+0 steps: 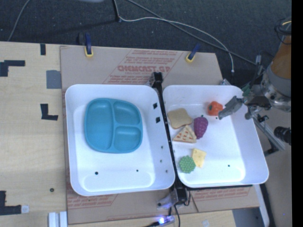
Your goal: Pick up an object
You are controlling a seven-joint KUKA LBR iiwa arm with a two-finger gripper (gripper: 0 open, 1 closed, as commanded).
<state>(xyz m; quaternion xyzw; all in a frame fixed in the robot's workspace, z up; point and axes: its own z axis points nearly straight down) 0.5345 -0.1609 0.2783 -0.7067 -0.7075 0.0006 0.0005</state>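
The right bin (236, 171) holds several toy foods: a red tomato (214, 108), a tan slice of toast (179, 117), a purple bunch of grapes (200, 126), a sandwich wedge (185, 135), a yellow cheese piece (199, 157) and a green bumpy ball (187, 164). My gripper (235, 114) hangs over the bin's upper right part, just right of the tomato. It is open, with nothing between its fingers; the left finger (228, 108) ends close beside the tomato.
A blue divided plate (113, 125) lies in the left bin (75, 141). A black divider (163, 122) runs between the bins. Cables cross the dark floor behind the bench. Bare white floor lies at the right bin's lower right.
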